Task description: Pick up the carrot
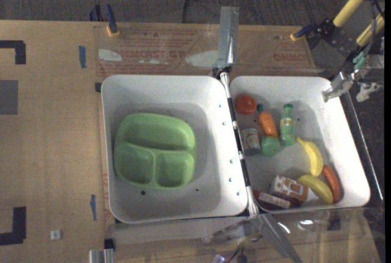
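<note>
Starting nearest the camera, at the bottom of the right bin [354, 152]: a flat brown-and-white packet [287, 188] lies at the front edge w/ a small red bar [273, 199] just below-left of it. Right beside the packet sits 1 yellow banana [316, 187], and touching its right side is an orange oval item [332, 182], prob. a 2nd veg or sausage shape, can't tell which. A 2nd banana [312, 155] curves above those, roughly mid-bin. Further back, a green ball-like item [270, 146] sits beside a small tin can [250, 140] near the divider. The carrot [267, 123], orange w/ a green top end pointing away, lies just behind the green ball, between the can and an upright green bottle [287, 124]. A red tomato-like item [246, 104] is at the back-left corner of that bin, near the carrot's top. Left bin [122, 97] holds a green 3-compartment plate [156, 150]. Farthest back, at the right bin's far right corner, the gripper [351, 80] hangs over the rim, well apart from the carrot; fingers too small and blurred, so can't tell how wide they stand, and nothing is seen between them.
</note>
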Robot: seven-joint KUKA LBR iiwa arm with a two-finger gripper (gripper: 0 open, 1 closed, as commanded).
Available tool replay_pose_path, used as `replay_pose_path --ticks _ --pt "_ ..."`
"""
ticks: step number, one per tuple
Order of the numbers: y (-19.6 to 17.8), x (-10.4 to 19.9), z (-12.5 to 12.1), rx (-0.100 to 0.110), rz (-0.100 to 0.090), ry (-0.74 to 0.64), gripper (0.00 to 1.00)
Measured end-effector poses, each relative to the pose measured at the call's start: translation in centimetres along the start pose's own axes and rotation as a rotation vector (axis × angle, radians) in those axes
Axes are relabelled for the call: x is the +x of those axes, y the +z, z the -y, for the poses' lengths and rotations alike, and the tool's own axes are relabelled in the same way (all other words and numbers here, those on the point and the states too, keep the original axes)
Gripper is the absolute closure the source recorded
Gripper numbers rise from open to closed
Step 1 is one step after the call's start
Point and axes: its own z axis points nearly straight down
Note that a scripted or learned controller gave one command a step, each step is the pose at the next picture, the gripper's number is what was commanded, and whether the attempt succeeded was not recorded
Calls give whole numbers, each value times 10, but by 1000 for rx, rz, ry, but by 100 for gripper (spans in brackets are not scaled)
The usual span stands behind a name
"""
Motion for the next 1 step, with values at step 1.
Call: replay_pose_path --ticks 1 --pt "105 53 1 0 -1 -345 0"
